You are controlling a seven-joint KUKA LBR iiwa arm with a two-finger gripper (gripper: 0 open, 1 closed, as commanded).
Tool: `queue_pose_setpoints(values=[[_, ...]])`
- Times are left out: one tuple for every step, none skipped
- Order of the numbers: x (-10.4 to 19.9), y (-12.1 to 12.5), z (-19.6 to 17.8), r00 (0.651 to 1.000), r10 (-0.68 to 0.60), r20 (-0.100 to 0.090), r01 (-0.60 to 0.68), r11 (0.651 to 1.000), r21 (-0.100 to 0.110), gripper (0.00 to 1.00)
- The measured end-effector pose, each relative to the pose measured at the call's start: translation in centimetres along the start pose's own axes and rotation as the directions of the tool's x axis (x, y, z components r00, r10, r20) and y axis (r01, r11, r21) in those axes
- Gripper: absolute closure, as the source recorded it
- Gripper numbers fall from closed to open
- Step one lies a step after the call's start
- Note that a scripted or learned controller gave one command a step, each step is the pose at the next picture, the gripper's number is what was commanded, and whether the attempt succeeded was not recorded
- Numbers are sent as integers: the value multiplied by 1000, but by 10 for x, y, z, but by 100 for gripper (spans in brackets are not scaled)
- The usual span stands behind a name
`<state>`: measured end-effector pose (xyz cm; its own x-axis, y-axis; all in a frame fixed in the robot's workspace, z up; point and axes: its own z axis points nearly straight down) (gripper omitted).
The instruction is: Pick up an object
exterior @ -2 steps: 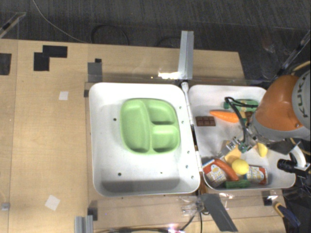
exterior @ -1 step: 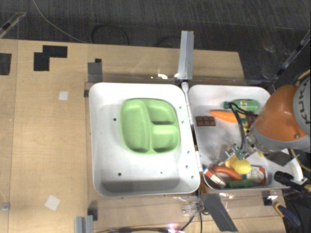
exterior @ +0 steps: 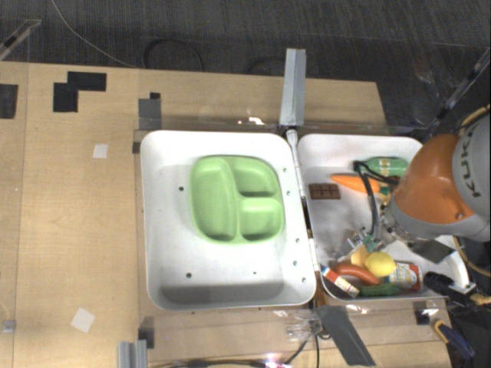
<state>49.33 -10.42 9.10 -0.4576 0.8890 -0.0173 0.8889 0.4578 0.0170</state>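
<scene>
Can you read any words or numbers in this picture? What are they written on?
"KU": big dark letters on the grey arm, cut off at the picture's edge.
The bottle in the right bin has a label too blurred to read.
The green bottle shows no readable words either.

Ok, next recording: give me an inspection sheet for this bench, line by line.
Surface: wooden bench with two shallow white bins, left bin and right bin.
Job's things: in the right bin, orange carrot, brown chocolate bar, green bottle, yellow lemon, red sausage.
Clutter: green divided plastic tray in the left bin.
Grippers: pincer low over the right bin's pile; grasp not discernible.
Cables: black cable along the arm; thin wire on the floor.
Surroundings: dark carpet.
</scene>
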Motion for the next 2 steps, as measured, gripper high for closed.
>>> queue_pose_setpoints(values=[[-2, 4, -13, 1000, -6, 7, 6, 1000, -10, 100], [-8, 80, -106, 980, -197, -13, 197, 980, 5, 100]])
